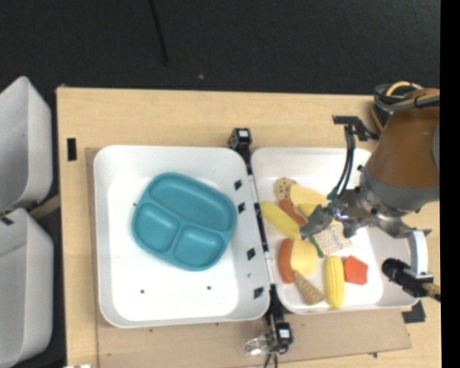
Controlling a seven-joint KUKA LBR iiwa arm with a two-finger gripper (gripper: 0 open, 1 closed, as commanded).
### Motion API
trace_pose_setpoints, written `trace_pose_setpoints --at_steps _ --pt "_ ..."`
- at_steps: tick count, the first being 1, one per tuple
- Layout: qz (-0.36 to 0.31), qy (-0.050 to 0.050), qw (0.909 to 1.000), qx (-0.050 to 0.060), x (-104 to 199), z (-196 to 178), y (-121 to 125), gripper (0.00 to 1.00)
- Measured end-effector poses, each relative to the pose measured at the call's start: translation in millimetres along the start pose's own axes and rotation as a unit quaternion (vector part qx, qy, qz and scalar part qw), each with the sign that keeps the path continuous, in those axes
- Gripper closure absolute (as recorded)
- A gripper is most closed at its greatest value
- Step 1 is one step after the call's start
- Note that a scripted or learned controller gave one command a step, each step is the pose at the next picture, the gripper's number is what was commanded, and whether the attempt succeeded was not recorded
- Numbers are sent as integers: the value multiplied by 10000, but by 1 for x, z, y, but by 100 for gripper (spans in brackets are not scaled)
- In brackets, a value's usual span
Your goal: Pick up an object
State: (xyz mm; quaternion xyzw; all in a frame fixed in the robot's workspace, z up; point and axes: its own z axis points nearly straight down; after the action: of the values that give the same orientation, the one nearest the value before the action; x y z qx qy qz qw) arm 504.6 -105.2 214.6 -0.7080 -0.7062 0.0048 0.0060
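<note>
I've got the gripper (322, 222) low in the right bin (383, 301), over the toy food pile. Can't tell if the fingers are spread or closed, too dark. To do this well I'd pick one clear piece, e.g. the corn cob (333, 280) near the front wall, and close across its width. Its long axis runs front-to-back, approx vertical in view.
</note>
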Motion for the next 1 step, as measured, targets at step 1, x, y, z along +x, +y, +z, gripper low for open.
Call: trace_pose_setpoints --at_steps 1 --pt "-21 -6 10000 -57 0 -6 2 0"
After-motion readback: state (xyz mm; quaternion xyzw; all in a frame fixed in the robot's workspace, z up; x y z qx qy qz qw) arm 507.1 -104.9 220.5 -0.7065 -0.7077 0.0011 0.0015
